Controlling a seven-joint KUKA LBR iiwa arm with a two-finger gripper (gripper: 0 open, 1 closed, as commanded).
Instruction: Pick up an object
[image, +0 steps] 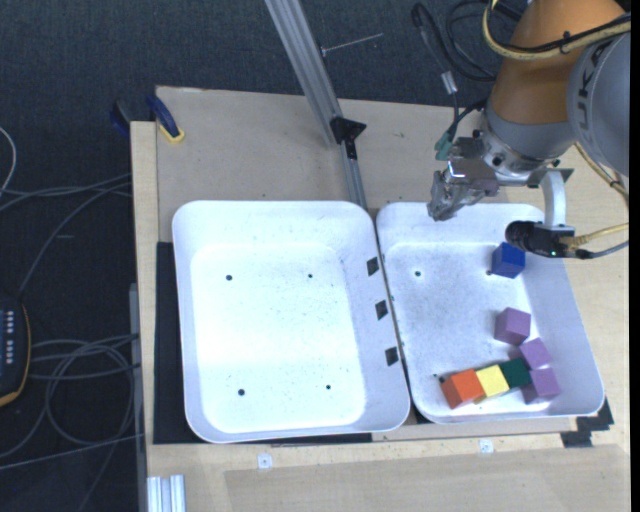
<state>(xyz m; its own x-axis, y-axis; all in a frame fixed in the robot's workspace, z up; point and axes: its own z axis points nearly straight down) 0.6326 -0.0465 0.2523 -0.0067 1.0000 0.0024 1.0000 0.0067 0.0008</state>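
My gripper (442, 206) hangs over the far rim of the right bin (440, 300), near its back left corner. Nothing shows between its fingers. A blue cube (507, 260) lies in the right bin, to the right of the gripper and apart from it. A purple cube (512, 325) sits further forward. Along the front of the bin lie an orange block (460, 387), a yellow block (491, 380) and a green block (516, 374) in a row, with two more purple blocks (541, 368) at the right end.
The left bin (200, 300) stands beside the right one. A slanted metal rod (320, 90) runs down to the gap between the bins. Cables lie on the dark floor at left. A black sensor (535, 238) hangs by the blue cube.
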